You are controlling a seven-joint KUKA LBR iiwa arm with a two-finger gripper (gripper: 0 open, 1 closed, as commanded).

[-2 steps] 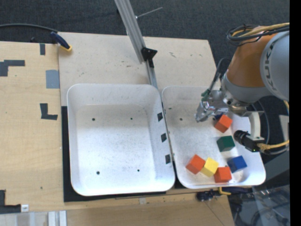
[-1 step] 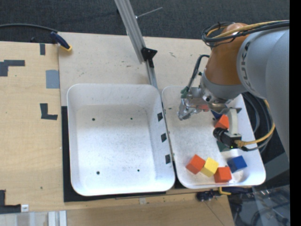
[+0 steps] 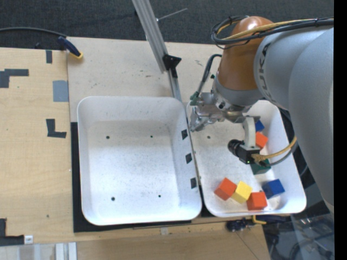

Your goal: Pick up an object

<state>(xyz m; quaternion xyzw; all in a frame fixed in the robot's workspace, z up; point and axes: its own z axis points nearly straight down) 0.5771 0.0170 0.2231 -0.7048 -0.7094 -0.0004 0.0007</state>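
My gripper [image 3: 199,119] hangs over the far left corner of the right bin [image 3: 217,161], close to the wall between the two bins. Nothing shows in its grasp. Several small blocks lie in the right bin. Along the near edge sit an orange block [image 3: 225,189], a yellow block [image 3: 242,192], another orange block [image 3: 257,200] and a blue block [image 3: 274,188]. Farther back on the right, partly behind the arm's cable, are a green block [image 3: 262,166], an orange block [image 3: 261,140] and a blue one [image 3: 259,126].
The left bin [image 3: 130,156] stands beside the right one. A slanted metal bar [image 3: 154,34] runs from the top down to the bins' shared corner. The arm's grey body [image 3: 303,85] and orange band [image 3: 238,64] cover the right side. A black cable end [image 3: 238,148] hangs over the right bin.
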